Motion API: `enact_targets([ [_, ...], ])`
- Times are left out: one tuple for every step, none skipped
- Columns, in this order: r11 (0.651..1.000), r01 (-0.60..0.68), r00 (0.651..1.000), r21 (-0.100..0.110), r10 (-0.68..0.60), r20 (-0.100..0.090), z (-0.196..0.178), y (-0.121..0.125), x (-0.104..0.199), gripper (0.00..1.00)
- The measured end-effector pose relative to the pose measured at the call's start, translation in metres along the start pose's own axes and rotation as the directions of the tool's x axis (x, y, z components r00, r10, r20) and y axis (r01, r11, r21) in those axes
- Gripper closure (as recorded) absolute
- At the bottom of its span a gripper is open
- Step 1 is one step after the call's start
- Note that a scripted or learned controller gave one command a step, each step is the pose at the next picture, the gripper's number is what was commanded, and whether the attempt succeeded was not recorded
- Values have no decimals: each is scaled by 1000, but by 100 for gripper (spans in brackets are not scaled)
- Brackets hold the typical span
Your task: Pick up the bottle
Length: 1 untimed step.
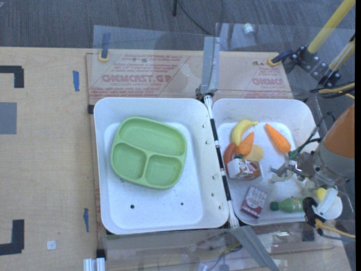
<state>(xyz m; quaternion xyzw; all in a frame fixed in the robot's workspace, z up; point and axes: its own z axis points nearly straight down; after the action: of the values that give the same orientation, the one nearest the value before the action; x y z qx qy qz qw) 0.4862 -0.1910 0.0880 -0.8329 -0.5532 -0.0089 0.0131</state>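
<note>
A robot lab. Two white bins (107, 151) sit on a taped wooden bench (45, 151). Cables (197, 4) cross grey carpet (84, 4) beyond.

the small green bottle (287, 205) lies on its side near the front edge of the right bin (307, 113), its dark green cap pointing left.

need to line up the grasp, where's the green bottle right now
The green bottle lies on its side near the front edge of the right bin, just right of the small red carton.
</note>
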Motion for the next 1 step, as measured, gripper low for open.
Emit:
enact_targets([
  [961, -278, 961, -11, 278, -12, -1, 7, 2, 0],
])
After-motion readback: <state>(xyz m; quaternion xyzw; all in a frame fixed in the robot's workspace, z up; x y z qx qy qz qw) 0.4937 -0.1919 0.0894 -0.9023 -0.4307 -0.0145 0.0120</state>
